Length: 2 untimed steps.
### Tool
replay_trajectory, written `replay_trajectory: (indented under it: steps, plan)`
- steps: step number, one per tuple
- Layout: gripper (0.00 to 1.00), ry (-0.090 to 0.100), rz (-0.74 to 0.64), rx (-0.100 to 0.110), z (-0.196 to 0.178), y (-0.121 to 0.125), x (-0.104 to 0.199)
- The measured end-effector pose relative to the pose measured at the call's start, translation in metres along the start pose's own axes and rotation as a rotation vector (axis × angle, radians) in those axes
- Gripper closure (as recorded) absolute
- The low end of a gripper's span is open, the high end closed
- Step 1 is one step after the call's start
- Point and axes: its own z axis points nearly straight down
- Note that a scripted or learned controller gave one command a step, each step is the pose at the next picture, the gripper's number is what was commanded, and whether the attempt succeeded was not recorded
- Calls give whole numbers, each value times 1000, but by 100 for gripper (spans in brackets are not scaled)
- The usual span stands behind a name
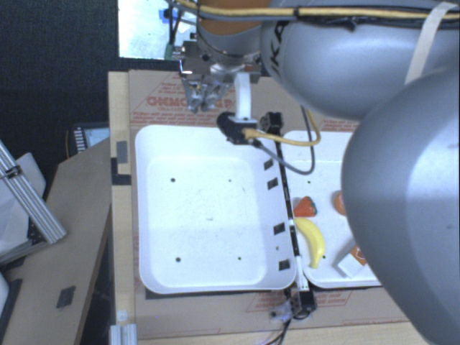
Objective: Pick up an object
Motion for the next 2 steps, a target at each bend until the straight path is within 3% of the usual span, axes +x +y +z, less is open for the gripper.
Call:
replay_trajectory:
  steps: [1, 2]
  plan:
    - [100, -3, 1, 9, 232, -43, 0]
    - [100, 6, 3, -29, -1, 12, -33]
